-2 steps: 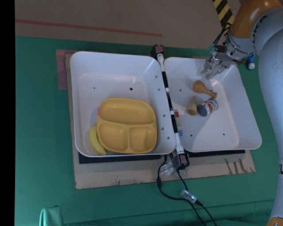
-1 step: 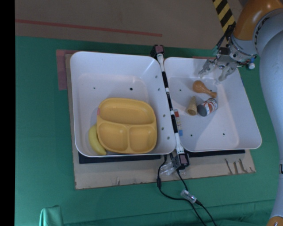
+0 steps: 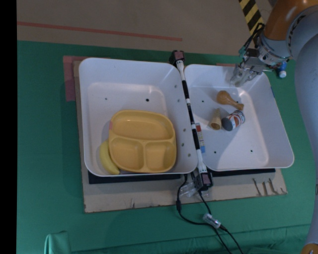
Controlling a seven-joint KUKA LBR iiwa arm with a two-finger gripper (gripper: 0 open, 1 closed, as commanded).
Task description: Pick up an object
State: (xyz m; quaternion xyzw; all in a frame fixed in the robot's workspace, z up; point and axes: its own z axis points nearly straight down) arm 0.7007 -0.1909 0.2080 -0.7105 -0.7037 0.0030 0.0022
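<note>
Objects for picking: three in right bin, grouped near its centre – tan wooden piece, small cone, toppled can with red-white-blue label, print too small to read; cone and can just beside each other. Left bin: yellow divided tray, banana against tray's left edge. Gripper over right bin's far edge, fingers slightly parted, nothing between them. Bins on cardboard sheet over green cloth; brown floor beyond, red line, yellow-black hazard stripe; cables at front
</note>
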